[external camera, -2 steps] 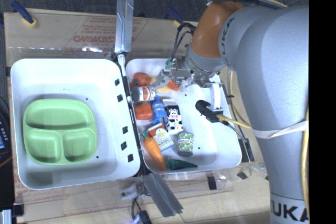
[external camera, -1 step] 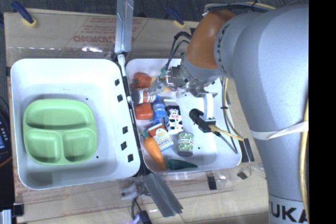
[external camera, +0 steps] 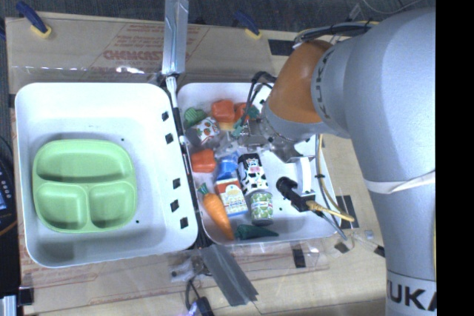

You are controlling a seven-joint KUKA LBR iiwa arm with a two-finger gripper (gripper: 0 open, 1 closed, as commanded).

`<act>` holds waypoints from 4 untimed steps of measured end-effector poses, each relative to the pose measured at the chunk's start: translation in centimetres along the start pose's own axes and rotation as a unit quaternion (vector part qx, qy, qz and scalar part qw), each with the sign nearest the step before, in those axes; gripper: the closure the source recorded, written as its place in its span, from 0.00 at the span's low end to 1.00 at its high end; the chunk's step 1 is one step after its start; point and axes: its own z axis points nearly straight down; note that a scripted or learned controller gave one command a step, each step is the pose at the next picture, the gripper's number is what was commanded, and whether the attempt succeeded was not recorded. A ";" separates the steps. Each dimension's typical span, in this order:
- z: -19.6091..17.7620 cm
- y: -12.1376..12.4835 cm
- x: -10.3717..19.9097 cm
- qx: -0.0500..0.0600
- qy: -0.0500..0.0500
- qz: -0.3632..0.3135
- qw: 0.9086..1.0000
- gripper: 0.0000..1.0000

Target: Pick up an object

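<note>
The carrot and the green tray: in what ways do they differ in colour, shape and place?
The carrot is orange, while the green tray is pale green. The carrot is slim and tapered; the green tray is broad and flat, divided into three compartments. The carrot lies in the right bin among many small items; the green tray lies in the left bin apart from them. Both rest inside a white bin.

Even, soft overhead light, faint shadows, mild blur, slightly grainy throughout
</note>
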 end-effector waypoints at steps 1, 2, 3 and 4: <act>-0.8 0.1 0.0 0.001 0.001 -0.003 1.000 1.00; -9.2 2.7 4.7 0.011 0.005 0.037 0.999 1.00; -12.9 -4.7 -3.5 0.012 0.006 -0.061 0.998 1.00; -16.5 -9.3 -3.9 0.011 0.007 -0.173 0.985 1.00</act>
